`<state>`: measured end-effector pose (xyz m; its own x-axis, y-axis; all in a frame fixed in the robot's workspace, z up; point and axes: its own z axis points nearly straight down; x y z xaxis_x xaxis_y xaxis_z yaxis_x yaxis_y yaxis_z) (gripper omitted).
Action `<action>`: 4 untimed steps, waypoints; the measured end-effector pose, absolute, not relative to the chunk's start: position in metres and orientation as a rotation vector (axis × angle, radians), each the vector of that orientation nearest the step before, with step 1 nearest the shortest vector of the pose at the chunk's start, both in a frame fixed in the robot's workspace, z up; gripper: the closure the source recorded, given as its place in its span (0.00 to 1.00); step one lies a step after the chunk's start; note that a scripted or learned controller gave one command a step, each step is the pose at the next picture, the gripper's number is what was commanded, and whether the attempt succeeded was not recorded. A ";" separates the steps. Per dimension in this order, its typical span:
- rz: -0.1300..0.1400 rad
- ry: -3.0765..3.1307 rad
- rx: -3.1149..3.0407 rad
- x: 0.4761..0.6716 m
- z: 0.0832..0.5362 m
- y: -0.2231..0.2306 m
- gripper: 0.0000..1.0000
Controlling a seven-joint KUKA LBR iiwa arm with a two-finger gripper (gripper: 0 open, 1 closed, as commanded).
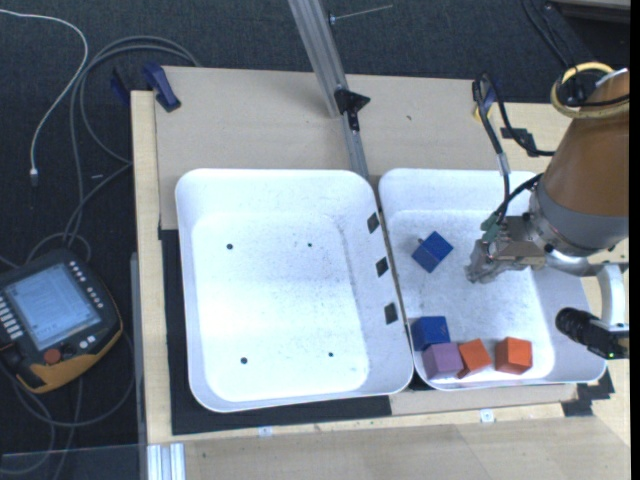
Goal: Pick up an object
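The right bin [470, 193] holds several small blocks. One blue block [432, 251] lies alone near the bin's middle. Along the front wall sit another blue block [430, 330], a purple block [441, 360], and two orange blocks [474, 356] [514, 354]. My gripper [484, 267] hangs over the right bin, a little to the right of the lone blue block and apart from it. I see nothing between its fingertips.
The left bin [275, 288] stands beside the right one, with black clips on the shared wall. A metal pole [318, 38] slants in from the top. Cables run along the bench's back right. A teach pendant [50, 313] lies off the bench at left.
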<state>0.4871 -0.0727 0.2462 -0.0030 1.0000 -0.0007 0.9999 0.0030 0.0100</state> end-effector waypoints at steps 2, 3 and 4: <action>-0.006 2.223 2.227 0.540 0.139 -0.113 0.00; 0.006 2.227 2.213 0.608 0.103 -0.079 0.00; -0.003 2.224 2.225 0.590 0.100 -0.088 0.00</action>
<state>0.5904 -0.0877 0.0995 0.0005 1.0000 0.0013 1.0000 -0.0005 -0.0043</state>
